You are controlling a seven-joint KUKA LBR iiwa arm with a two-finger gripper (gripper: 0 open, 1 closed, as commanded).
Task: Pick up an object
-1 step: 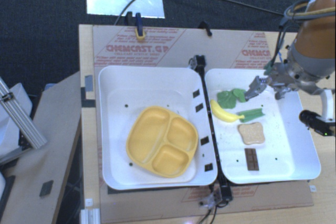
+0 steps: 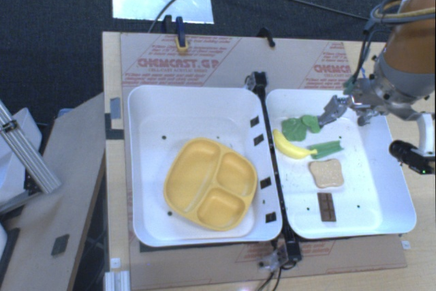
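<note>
you're looking at the gripper (image 2: 332, 112) hanging over the right bin (image 2: 388, 211), its tip just beside the green leafy piece (image 2: 300, 126); you cannot tell how far its fingers are parted, and nothing is showing between them. the banana (image 2: 291, 146) is lying near the bin's left wall, a green bean pod (image 2: 326, 147) beside it, a bread slice (image 2: 327, 174) below, then a brown bar (image 2: 327, 207). the yellow divided tray (image 2: 210, 182) is sitting in the left bin (image 2: 177, 109).
</note>
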